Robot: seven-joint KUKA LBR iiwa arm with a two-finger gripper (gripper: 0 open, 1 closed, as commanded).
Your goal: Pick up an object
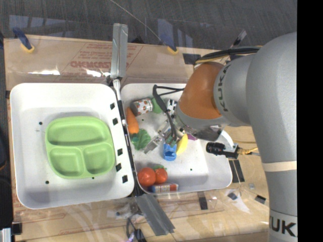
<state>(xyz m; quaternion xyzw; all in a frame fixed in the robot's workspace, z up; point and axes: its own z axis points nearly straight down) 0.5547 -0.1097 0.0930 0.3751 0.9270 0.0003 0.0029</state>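
dark carpet floor (60,1), wooden bench (60,59)

— The bins (22,150)?
— Matt white plastic, slightly textured. The green tray (79,146) is smooth plastic, soft sheen.
— The arm (267,84)?
— Smooth grey casing; its orange band (202,92) looks glossy.
— The tomatoes (152,176)?
— Shiny, probably plastic; too small to be sure.

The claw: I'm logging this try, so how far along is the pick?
Done: the arm has reached into the right bin, with the claw down among the toys near the blue block. In hand: nothing visibly gripped. Left: gripping and lifting; the tomatoes and carrot lie untouched.
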